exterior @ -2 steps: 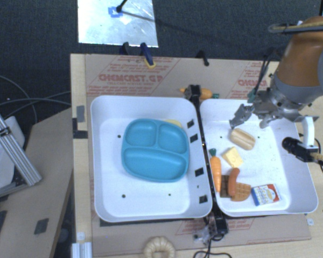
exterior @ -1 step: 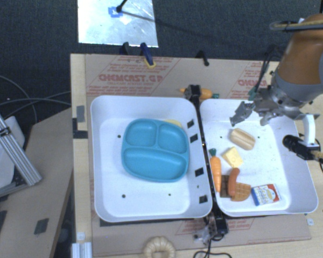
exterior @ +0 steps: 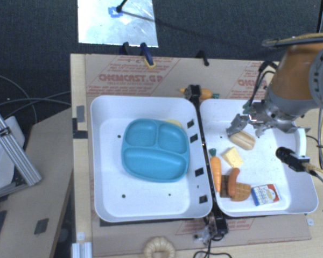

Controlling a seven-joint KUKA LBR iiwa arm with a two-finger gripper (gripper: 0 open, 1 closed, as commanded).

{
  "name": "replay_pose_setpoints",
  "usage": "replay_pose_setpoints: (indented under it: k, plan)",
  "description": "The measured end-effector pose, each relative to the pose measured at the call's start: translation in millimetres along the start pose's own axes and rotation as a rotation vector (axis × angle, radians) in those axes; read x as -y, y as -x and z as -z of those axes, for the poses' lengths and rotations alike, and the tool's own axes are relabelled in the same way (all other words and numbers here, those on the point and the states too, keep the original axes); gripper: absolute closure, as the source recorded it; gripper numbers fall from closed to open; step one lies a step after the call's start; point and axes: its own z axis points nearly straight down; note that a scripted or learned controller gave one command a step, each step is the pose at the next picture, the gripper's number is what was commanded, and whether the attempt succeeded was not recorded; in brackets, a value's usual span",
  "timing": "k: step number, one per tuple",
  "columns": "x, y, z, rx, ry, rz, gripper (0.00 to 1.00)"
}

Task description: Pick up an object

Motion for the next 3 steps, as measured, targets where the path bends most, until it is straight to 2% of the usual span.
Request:
replay_pose_setpoints:
  k: [1,2,3]
  plan:
    - [-9.6,0.5,-49.1,0.0,0.0,0.001,0.0]
    - [-12.0,0.4,-97.5,0.002,0.01,0.002,0.0]
    - [-14.3,2.6,-82.9,0.005,0.016,0.0,1.0]
